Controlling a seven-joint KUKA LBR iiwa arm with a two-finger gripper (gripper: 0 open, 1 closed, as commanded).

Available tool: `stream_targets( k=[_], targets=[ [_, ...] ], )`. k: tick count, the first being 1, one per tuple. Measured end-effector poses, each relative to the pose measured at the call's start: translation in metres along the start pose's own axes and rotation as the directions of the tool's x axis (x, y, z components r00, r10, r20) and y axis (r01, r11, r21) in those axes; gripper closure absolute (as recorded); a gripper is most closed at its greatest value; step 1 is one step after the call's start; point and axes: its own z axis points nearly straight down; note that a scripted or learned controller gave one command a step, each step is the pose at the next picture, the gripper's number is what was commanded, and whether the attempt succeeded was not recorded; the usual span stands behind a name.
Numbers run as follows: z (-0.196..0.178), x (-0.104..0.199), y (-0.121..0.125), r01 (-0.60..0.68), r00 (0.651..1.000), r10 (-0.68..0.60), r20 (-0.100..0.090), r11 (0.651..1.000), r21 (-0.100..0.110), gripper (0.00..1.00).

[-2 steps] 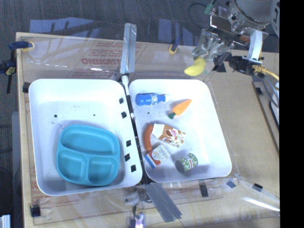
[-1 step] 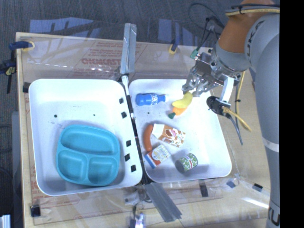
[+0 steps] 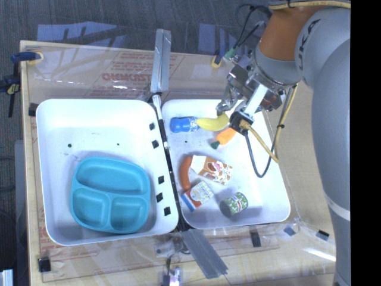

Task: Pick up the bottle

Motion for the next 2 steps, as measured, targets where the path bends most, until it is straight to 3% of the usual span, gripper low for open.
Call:
stream_targets(
  k=[1, 2],
  targets=[
    [-0.092, -0.043, -0.074, -0.124, 0.992, 0.124, -0.001, 0.992, 0.0, 1.0],
    [-0.134, 0.027, -0.127, -0.188, 0.982, 0.188, 0.0, 0.982, 0.001, 1.0]
  ],
)
